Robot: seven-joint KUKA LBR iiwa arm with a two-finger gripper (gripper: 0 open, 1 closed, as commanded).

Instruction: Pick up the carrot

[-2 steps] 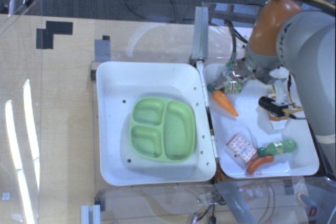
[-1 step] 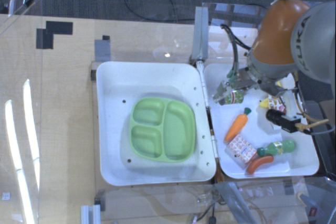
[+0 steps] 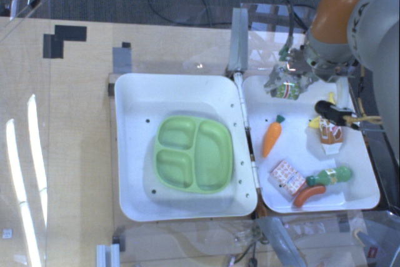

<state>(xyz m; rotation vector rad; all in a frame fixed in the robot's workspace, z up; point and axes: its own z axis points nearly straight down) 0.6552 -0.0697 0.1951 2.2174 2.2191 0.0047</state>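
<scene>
Carrot (image 3: 270, 137) lies in right bin (image 3: 369, 194), left side, with box (image 3: 287, 177), sausage (image 3: 308, 195), green bottle (image 3: 331, 176) and carton (image 3: 330, 133). Left bin (image 3: 134, 197) holds green plate (image 3: 194, 153). Gripper (image 3: 285, 80) is at a packet (image 3: 284, 92) at the right bin's far edge; I can't tell if it's open or closed.

The grey arm (image 3: 375, 15) runs out of frame at the top and right edges, its bulk covering the far right corner of the right bin (image 3: 294, 141). The gripper (image 3: 289, 75) merges with a small green-and-white pack (image 3: 284, 91) beneath it, contact impossible to judge. Print on the patterned carton (image 3: 287, 176) is too small to read, and the tabletop (image 3: 62, 134) is cropped at left and bottom.
</scene>
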